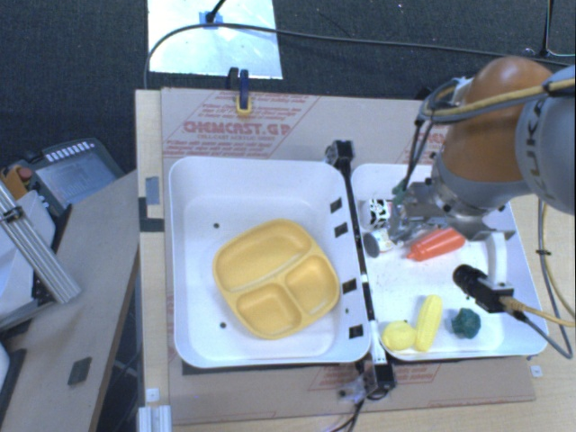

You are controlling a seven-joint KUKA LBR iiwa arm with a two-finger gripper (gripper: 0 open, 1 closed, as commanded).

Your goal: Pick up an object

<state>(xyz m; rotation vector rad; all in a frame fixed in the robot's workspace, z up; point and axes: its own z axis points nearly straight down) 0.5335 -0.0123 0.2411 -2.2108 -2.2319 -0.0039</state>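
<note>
Carrot [436, 243], orange and tapered, lay in the right bin [526, 331] with its long axis running from lower left to upper right, nearly level across the view, its thicker end at the left. It sat in the upper middle of that bin, just below the gripper [407, 225], whose metal parts hung right beside its left end. How far the fingers stood apart I could not tell, and nothing showed plainly between them.

Left of the carrot, near the divider, a small black-and-white object [377, 211] and a pale small piece [377, 242] lay close to the gripper. Lower in the same bin lay a yellow corn cob [427, 320], its long axis steeply upright in the view, touching a round yellow lemon [399, 336] at its lower left. A dark green lump [465, 323] lay just right of the corn. A black cylinder [475, 287] on a cable hung above that part of the bin.

The left bin [193, 241] held one yellow plate [275, 277] with three compartments, set at a slant, all of them bare.

The grey arm [495, 142] with its orange band came in from the right over the right bin.
</note>
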